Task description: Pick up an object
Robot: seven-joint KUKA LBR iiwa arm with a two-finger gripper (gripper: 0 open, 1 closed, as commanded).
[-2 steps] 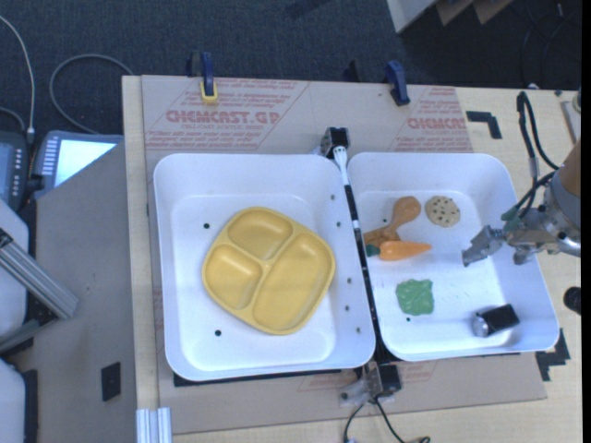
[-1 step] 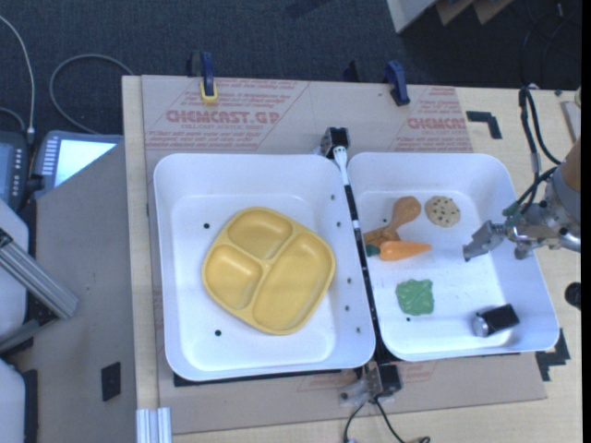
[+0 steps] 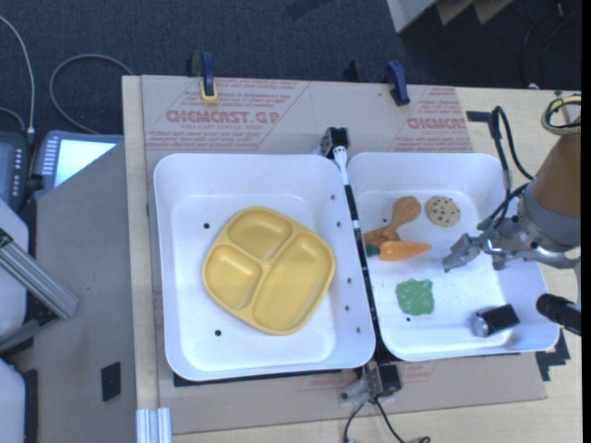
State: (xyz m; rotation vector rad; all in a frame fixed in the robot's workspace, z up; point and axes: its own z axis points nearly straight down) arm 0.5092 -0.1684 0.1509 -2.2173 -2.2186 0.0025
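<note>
Cardboard-topped surface carried 2 bins; pincer, state unclear, hovered at right beside the carrot. Crowded neighbours might foul a grasp.

One fixed camera looks down at a slant from above on both white bins, bench-wide.

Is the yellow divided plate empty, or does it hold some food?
Empty: the yellow divided plate shows three bare compartments.
</note>
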